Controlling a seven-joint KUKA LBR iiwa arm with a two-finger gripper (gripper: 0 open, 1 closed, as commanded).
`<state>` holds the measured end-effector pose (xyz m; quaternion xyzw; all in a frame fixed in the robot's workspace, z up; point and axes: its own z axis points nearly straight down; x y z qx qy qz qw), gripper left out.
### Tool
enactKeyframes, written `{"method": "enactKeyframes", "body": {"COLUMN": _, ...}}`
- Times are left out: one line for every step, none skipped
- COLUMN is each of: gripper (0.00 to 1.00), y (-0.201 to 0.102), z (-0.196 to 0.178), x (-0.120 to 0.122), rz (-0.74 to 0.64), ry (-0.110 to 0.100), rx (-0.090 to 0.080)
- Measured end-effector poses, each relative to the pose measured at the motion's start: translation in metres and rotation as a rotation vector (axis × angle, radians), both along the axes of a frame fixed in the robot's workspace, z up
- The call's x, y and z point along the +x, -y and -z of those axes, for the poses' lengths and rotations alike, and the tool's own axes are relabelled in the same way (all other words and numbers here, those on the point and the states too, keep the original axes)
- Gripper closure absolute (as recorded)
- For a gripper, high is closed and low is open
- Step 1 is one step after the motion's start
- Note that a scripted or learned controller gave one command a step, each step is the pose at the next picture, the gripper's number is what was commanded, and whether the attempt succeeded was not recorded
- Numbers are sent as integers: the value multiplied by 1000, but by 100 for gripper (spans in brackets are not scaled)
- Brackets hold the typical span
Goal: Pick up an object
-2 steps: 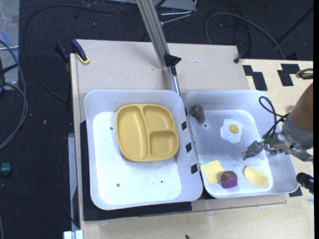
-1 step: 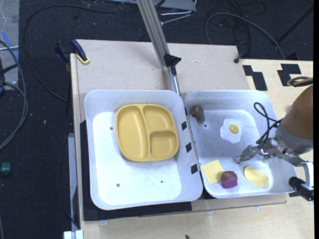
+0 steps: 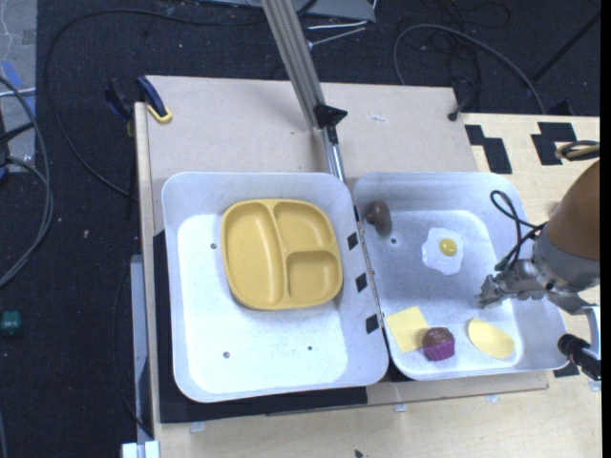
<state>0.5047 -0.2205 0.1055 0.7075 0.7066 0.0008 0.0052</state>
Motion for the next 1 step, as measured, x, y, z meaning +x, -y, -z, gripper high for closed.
{"method": "enactKeyframes", "body": {"gripper": 100, "y": -1, "z": -51, "x": 12, "rz": -4, "ry": -4, "rx": 4}}
